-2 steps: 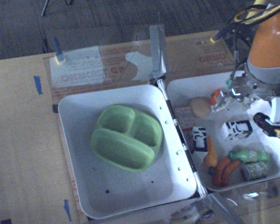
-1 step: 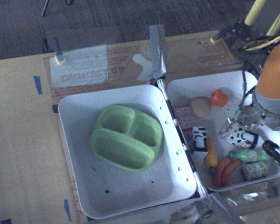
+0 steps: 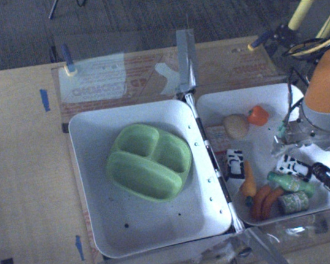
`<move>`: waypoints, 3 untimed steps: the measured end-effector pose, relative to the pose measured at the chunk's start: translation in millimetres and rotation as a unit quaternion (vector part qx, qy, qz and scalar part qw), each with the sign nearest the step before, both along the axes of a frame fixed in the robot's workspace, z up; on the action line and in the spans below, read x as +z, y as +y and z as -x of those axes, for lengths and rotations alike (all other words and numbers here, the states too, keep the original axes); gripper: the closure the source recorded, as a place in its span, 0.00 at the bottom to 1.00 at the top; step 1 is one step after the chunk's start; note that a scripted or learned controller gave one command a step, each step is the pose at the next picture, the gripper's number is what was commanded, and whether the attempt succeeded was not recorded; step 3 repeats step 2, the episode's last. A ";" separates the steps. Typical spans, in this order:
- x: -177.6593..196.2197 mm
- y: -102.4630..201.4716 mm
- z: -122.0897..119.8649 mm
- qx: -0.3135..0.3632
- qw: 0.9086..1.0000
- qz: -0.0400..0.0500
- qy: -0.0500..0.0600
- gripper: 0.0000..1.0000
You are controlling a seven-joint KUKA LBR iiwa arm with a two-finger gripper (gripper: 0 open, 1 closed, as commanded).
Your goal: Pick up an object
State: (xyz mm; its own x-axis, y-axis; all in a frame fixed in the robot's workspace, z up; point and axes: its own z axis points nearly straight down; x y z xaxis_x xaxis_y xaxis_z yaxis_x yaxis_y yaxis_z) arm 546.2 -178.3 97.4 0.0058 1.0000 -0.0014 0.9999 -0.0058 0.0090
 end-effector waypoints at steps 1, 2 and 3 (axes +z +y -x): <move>93.3 76.2 -7.8 -0.144 0.990 -0.001 0.004 1.00; 143.6 134.6 -4.0 -0.200 0.980 -0.001 0.005 1.00; 143.6 134.6 -4.0 -0.200 0.980 -0.001 0.005 1.00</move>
